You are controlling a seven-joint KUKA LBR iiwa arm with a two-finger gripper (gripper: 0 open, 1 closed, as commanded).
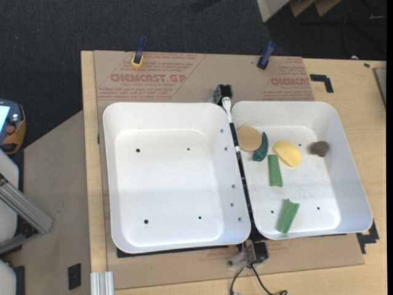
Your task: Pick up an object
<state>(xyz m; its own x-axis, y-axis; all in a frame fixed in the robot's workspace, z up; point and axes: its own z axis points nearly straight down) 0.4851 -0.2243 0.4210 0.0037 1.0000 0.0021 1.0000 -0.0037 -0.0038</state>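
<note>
Candidate objects are all recorded in the right bin (319, 189), the bin on the side from which the arm reaches in; the left bin (166, 183) lies beside it on the worktop (184, 72).

Contents of the right bin:
- tan disc (247, 137), close against the inner wall
- dark green curved piece (263, 147), touching or overlapping the disc's right edge
- yellow piece (287, 153), just beside the curved piece
- small brown piece (319, 147), near the yellow piece and apart from it
- green stick (274, 171), below the yellow piece, long axis running nearly straight from the far side to the near side
- green block (287, 217), near the front wall and well apart from the rest, long axis tilted slightly, its far end leaning to the view's right

The state of the jaws cannot be told from this view, and no object is seen to be held. The pick is judged not yet begun.

Judgement: the green block is taken as the most open target, since bare floor is seen on both of its long sides. A close across its short width would be called for, with the jaws set crosswise to its tilted axis. The disc and curved piece are judged poor targets: they are crowded together and pressed near the wall.
</note>
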